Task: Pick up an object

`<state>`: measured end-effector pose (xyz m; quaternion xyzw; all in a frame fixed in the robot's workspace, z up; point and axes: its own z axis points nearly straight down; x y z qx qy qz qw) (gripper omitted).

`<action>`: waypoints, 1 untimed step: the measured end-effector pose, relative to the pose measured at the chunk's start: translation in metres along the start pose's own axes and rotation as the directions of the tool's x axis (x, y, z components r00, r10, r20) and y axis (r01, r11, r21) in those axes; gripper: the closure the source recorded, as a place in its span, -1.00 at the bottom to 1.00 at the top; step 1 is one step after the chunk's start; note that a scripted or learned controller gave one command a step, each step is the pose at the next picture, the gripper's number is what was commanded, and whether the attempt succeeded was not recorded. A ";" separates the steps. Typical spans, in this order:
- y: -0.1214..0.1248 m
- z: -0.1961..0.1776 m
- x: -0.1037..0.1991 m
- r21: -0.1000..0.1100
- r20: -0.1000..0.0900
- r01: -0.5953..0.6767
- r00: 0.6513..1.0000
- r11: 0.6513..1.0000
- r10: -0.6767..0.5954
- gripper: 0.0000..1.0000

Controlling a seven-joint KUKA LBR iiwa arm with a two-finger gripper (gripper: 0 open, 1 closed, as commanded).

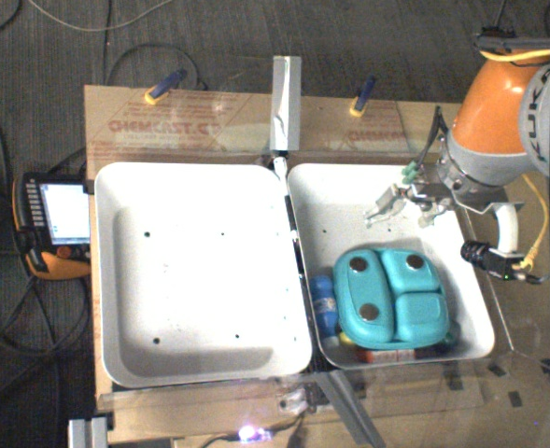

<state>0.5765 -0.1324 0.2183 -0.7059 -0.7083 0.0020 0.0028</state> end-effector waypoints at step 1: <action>0.017 -0.017 0.010 0.000 0.000 -0.066 0.998 0.998 0.066 -1.00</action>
